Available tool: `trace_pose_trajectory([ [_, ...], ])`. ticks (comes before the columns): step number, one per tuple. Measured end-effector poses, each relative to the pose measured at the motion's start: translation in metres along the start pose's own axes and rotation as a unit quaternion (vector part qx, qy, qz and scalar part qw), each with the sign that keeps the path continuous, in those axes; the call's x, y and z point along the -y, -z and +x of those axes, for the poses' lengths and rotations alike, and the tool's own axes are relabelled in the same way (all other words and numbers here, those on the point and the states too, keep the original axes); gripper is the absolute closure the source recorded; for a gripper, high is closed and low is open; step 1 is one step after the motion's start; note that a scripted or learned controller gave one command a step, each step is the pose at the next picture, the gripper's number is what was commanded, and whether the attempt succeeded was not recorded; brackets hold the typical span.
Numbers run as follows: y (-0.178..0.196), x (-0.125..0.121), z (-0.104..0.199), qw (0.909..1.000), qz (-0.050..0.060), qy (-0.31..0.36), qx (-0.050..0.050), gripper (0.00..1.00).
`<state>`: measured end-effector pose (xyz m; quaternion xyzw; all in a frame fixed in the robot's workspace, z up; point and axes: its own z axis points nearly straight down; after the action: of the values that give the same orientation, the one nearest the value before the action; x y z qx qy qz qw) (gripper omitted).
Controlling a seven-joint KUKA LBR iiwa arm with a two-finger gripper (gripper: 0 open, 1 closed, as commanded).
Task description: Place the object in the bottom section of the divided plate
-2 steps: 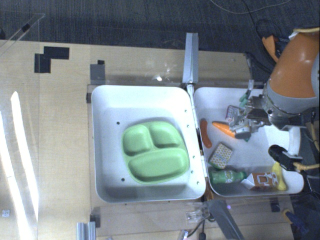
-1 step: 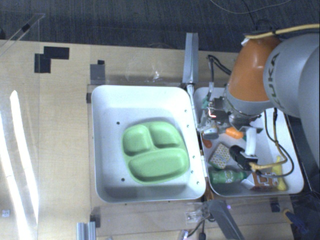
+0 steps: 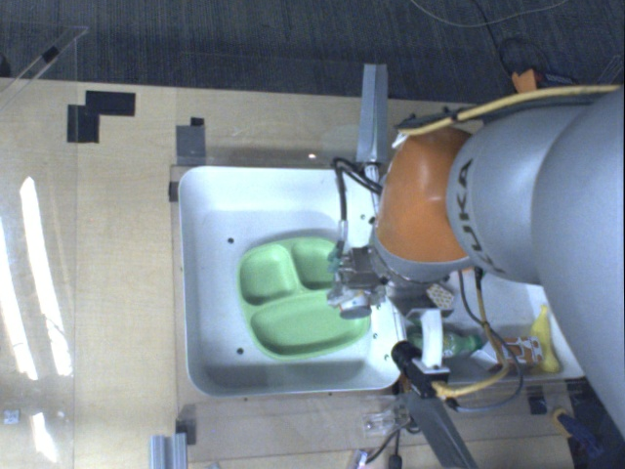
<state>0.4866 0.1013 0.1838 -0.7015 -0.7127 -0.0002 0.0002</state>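
Grey arm [image 3: 547, 193] looms over everything, hiding the right bin. Its claw [image 3: 350, 296] hangs at the green plate's [image 3: 293, 301] right edge in the left bin [image 3: 210, 262]; I cannot tell its state. Bottle [image 3: 451, 343] and banana [image 3: 545, 340] peek out beneath.

The arm [image 3: 527, 193] blocks most of the right bin [image 3: 508, 311] and runs off the right edge. The end effector [image 3: 352, 296] is a dark blur over the plate [image 3: 283, 301], covering the plate's right rim. A yellow thing [image 3: 545, 340] and a green one [image 3: 459, 343] peek from beneath the arm, too hidden to name.
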Motion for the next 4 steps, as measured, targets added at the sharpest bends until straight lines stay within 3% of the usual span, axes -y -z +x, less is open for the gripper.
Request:
trace_pose_trajectory([
  [1, 0.004, 0.0, -0.066, 1.0, -0.002, 0.002, 0.0, 1.0],
  [2, 0.12, -0.001, -0.026, 0.9998, -0.004, -0.019, 0.0, 1.0],
  [3, 0.116, -0.018, -0.001, 0.9992, -0.002, -0.04, 0.0, 1.0],
  [4, 0.033, -0.001, 0.012, 0.9993, 0.0, -0.038, 0.0, 1.0],
])
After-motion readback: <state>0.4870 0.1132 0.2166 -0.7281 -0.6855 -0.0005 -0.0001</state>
